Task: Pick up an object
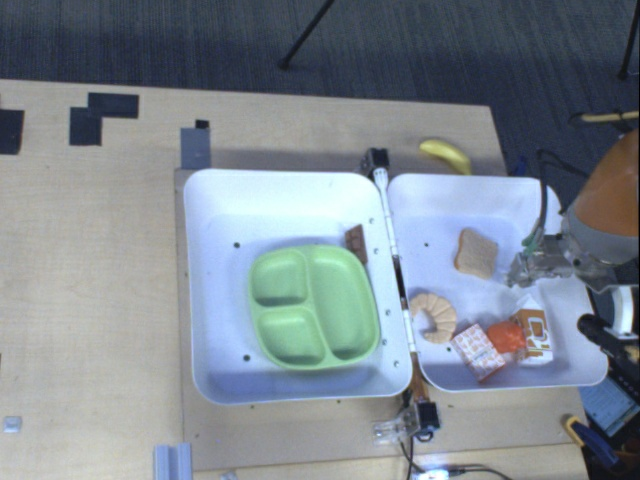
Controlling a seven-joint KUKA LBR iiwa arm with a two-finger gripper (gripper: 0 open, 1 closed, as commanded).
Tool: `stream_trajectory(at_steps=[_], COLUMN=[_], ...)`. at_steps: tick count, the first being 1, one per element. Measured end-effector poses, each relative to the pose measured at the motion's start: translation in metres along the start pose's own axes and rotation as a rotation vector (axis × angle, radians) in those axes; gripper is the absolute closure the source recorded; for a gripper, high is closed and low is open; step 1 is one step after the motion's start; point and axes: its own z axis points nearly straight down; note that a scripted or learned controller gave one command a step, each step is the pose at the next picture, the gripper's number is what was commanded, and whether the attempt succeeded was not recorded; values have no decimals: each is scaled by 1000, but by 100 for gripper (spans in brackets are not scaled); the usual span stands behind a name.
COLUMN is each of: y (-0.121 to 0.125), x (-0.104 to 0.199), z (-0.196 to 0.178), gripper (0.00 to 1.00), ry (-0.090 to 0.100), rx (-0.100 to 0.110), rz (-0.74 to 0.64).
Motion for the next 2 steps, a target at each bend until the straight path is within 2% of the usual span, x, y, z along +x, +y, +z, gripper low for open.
stream_trajectory(at_steps=[1, 2], y=[64, 115], x=[-1, -1], z=[13, 15], gripper=[100, 100], ry=[-1, 0], rx=[5, 8], rz=[0, -1])
